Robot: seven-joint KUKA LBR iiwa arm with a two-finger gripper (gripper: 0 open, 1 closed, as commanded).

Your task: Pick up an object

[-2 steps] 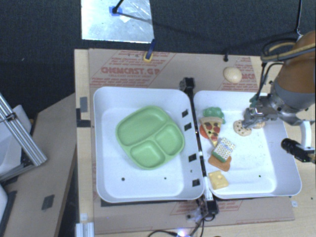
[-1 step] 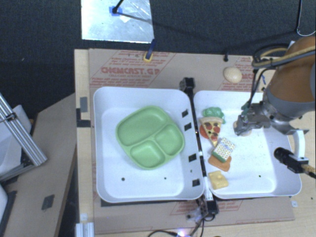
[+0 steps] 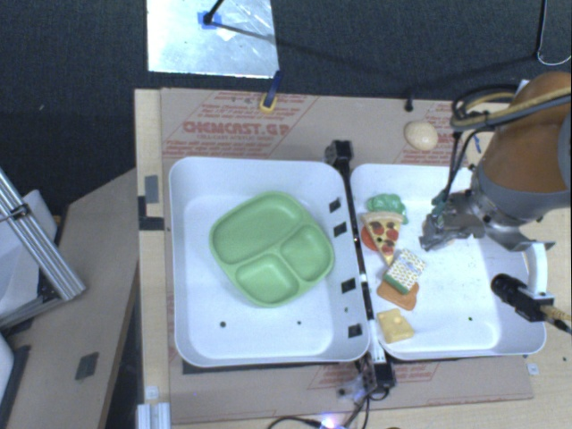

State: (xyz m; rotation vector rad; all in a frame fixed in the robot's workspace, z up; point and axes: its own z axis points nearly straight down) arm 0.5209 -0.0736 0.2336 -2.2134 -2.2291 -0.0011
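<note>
A toy pizza slice with a yellow crust and red topping is the nearest candidate for picking, as we judge it; it lies in the right white bin, close to the divider between the two bins. Just behind it, toward the bench's far edge, sits a green leafy toy; toward the near edge lie a small speckled white-and-green box on an orange slab and a pale yellow wedge like cheese.

The hand hangs low over the right bin, beside the pizza slice on the side of the bench's right edge and apart from it. We cannot tell how it is set. Nothing is seen lifted, so we judge the pick not yet done: reaching a toy, gripping and raising it all remain.

The left white bin holds a light green divided plastic plate. A beige egg-shaped object rests on the brown board near the bench's far edge. That board carries red print; we read "CHEMCAST" with some letters after it.
</note>
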